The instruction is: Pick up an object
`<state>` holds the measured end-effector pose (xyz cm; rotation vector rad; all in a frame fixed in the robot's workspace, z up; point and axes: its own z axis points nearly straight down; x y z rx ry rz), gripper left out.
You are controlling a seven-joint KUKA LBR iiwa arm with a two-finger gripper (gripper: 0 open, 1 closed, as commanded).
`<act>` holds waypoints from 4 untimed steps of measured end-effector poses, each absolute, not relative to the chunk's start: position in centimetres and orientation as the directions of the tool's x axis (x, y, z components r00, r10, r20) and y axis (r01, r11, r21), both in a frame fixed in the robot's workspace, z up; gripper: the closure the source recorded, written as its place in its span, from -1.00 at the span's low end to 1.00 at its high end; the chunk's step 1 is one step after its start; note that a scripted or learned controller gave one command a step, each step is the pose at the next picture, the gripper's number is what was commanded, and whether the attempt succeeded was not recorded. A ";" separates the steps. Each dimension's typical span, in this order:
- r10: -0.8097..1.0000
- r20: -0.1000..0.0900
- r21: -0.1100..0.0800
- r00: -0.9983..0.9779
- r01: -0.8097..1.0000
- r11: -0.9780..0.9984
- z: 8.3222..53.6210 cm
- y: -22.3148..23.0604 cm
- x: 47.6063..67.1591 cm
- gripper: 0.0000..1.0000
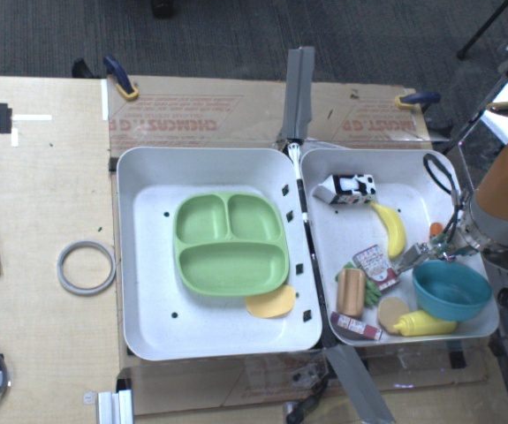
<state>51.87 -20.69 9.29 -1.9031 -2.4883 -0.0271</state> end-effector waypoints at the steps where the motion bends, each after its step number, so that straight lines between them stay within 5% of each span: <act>1: 0.994 0.000 -0.001 -0.112 0.994 0.112 9.1 -18.5 56.3 -1.00; 2: 0.993 0.001 -0.001 -0.120 0.993 0.120 9.1 -14.4 49.8 -1.00; 3: 0.996 -0.003 0.019 0.085 0.996 -0.085 9.6 -14.9 48.4 -1.00; 4: 0.982 -0.002 -0.002 0.189 0.982 -0.189 9.1 -15.3 57.3 -1.00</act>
